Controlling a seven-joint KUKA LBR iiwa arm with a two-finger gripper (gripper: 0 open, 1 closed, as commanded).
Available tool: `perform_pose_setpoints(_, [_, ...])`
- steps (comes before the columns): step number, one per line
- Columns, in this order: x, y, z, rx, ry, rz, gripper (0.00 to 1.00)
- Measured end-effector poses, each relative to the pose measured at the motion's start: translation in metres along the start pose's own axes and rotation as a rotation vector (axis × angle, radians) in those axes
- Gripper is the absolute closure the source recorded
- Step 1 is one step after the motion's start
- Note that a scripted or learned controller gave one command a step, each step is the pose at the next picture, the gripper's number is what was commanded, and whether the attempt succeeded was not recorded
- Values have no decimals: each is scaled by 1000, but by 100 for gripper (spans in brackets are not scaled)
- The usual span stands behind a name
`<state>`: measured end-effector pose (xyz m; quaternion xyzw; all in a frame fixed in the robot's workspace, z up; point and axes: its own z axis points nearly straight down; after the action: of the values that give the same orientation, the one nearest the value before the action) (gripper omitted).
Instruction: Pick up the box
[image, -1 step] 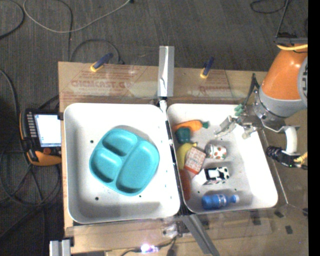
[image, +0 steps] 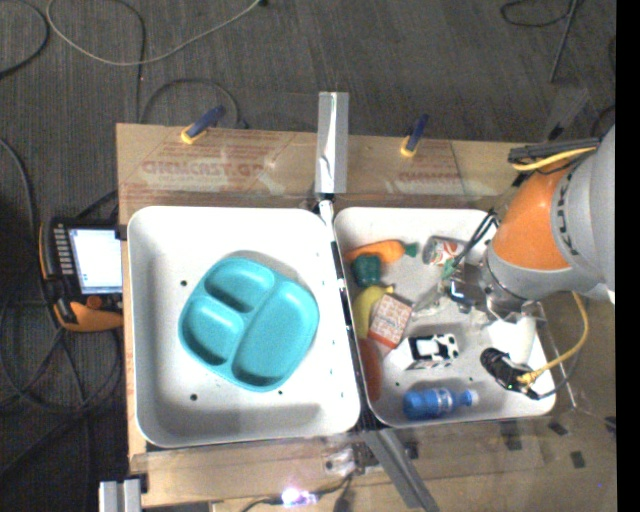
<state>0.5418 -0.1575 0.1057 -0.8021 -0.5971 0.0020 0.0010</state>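
1. The small flat cardboard box with a red-and-tan printed face (image: 390, 320) lies in the right-hand white plastic bin (image: 452, 414), near that bin's left wall, tilted so one corner points toward the far side.
2. It is crowded: a yellow rounded plastic toy (image: 367, 300) touches its left edge, with a green toy piece (image: 365, 268) and an orange carrot-shaped toy (image: 383, 250) just beyond on the far side.
3. To the box's right and nearer sits a small black-and-white patterned block (image: 435, 347); a blue plastic bottle (image: 432, 402) lies along the near wall.
4. The end effector (image: 470, 292) hangs over the middle of the right bin, right of the box and apart from it. I cannot tell whether it is released or clenched; nothing shows in its grasp.
5. The left white bin (image: 150, 400) carries a turquoise divided plastic plate (image: 250, 322), well apart from the work.
6. Risk, as I judge it: a descent onto the box could catch the yellow toy instead, or push the flat box against the wall, where it would slide rather than lift.
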Motion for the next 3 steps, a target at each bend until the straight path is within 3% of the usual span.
perform_pose_setpoints(1, [-17,69,15,-15,2,124,0])
perform_pose_setpoints(2, [-51,-38,13,-20,9,380,0])
perform_pose_setpoints(3, [-24,64,14,-10,15,294,0])
